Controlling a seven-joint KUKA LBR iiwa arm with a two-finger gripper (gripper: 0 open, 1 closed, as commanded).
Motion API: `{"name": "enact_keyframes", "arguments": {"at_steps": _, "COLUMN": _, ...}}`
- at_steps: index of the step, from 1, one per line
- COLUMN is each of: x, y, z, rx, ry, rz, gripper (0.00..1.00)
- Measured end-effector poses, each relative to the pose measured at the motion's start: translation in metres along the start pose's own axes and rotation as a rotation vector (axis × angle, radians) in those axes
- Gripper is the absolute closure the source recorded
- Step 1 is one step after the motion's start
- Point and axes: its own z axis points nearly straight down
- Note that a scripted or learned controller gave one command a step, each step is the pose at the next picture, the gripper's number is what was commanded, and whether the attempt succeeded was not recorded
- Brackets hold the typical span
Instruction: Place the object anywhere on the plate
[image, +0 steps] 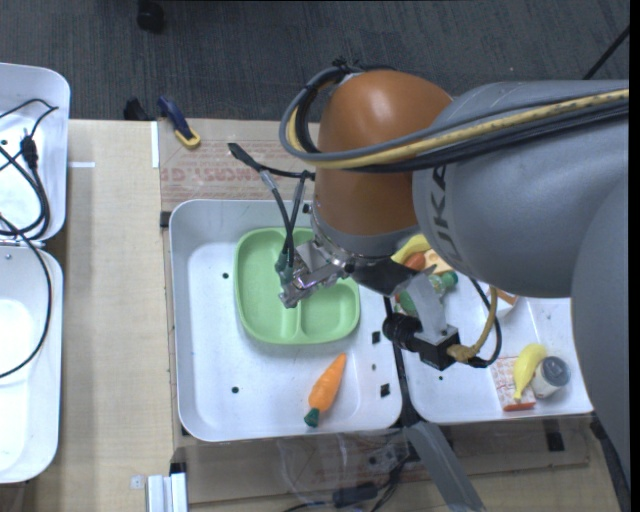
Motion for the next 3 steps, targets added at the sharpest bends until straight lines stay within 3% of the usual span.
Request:
{"name": "enact_keyframes", "arguments": {"at_steps": 1, "x": 0.036, "y": -0.009, "z": 0.04, "rx": 0.003, "ry": 0.0, "rz": -0.014, "gripper": 1.0}}
{"name": "enact_keyframes", "arguments": {"at_steps": 2, "x": 0.007, "y": 0.051, "z": 0.039, "rx": 0.002, "ry": 0.0, "rz": 0.041, "gripper": 1.0}}
{"name": "enact_keyframes", "arguments": {"at_steps": 3, "x": 0.039, "y": -0.011, "z": 0.07, "rx": 0.003, "ry": 0.001, "rz": -0.196, "gripper": 1.0}}
